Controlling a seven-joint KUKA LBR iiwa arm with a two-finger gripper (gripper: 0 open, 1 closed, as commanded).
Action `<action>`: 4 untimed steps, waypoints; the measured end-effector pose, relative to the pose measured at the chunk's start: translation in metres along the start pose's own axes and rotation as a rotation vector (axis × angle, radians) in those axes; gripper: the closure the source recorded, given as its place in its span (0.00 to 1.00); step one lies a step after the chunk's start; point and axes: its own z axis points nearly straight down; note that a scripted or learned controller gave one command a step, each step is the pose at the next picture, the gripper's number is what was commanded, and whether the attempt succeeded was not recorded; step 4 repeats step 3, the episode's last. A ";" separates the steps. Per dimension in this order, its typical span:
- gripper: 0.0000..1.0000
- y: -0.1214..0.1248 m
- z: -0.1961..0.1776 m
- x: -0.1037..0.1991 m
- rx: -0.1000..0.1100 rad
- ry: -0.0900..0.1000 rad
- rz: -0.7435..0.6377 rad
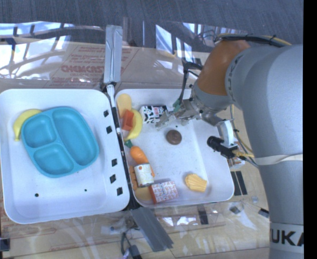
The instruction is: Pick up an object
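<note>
A round brown cookie-like object point(173, 137) lies mid-frame in the right white bin point(215, 179), just below the grey arm's gripper point(166, 120), beside a black-and-white carton point(153, 113).

blue plate point(61, 140) | yellow banana point(21, 121) | orange carrot point(139, 155) | white bins point(7, 198)

Small round brown object point(173, 137) lies flat on right bin point(215, 171) floor, near middle, apart from toys along bin's left wall.
</note>
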 end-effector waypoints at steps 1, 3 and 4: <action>0.00 -0.040 0.011 0.012 0.004 0.001 0.045; 1.00 -0.013 -0.131 0.047 -0.009 -0.003 -0.009; 1.00 -0.013 -0.131 0.047 -0.009 -0.003 -0.009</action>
